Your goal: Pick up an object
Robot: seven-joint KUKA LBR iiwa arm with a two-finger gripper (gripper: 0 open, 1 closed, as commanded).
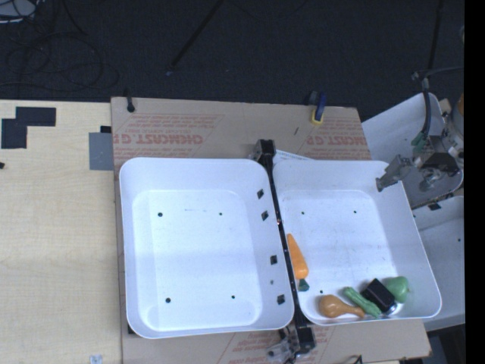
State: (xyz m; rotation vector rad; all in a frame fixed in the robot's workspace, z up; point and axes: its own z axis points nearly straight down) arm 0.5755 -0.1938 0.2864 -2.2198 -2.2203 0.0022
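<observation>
Two white bins (132, 203); right one holds orange carrot (297, 258), green toy (396, 287).

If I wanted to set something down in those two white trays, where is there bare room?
The left bin offers bare floor from wall to wall. In the right bin, the upper and middle floor is bare. It is crowded along the near edge: an orange piece lies by the divider, and a tan toy, a green piece, a black block and a green ball cluster in the near right corner.

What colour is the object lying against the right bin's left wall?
Orange, seen in the camera view.
</observation>
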